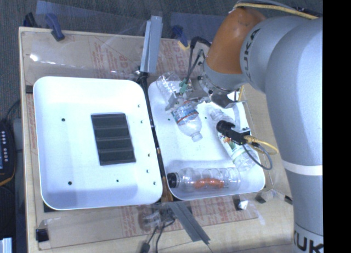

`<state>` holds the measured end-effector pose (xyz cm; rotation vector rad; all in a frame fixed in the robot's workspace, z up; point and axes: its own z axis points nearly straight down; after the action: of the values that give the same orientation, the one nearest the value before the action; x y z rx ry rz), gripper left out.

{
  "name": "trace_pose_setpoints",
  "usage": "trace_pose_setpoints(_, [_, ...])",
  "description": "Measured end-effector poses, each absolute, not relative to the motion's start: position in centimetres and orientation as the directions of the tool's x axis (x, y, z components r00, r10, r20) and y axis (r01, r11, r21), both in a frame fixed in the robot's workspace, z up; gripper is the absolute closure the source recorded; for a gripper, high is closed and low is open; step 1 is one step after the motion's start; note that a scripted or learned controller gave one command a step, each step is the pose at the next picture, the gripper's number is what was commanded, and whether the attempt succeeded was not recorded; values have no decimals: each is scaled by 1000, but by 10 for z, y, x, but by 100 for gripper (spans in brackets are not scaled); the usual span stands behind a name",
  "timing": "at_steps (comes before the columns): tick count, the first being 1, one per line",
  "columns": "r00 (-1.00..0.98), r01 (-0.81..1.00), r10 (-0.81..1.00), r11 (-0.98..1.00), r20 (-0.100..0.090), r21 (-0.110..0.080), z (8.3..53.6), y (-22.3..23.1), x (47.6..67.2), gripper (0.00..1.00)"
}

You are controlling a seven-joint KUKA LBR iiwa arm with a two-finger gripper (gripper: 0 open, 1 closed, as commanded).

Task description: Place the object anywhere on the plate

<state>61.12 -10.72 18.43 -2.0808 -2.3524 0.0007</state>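
Wooden bench (82, 54) bearing two white bins, seen from above. Gripper (186, 95) lowered into the right bin (170, 153); whether it is open or closed cannot be told, nor whether it grips anything. Directly below it lies a small clear water bottle (188, 117) with a blue label, touching or nearly so. Farther toward the bin's near edge lies a larger clear bottle (205, 179) with a black cap. To the gripper's left, the left bin (55, 136) contains a dark ribbed rectangular plate (113, 138).
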Motion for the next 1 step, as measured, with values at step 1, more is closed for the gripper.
trace_pose_setpoints(1, [-433, 901, 901, 433, -2, 2, 231, -51, 608, 100])
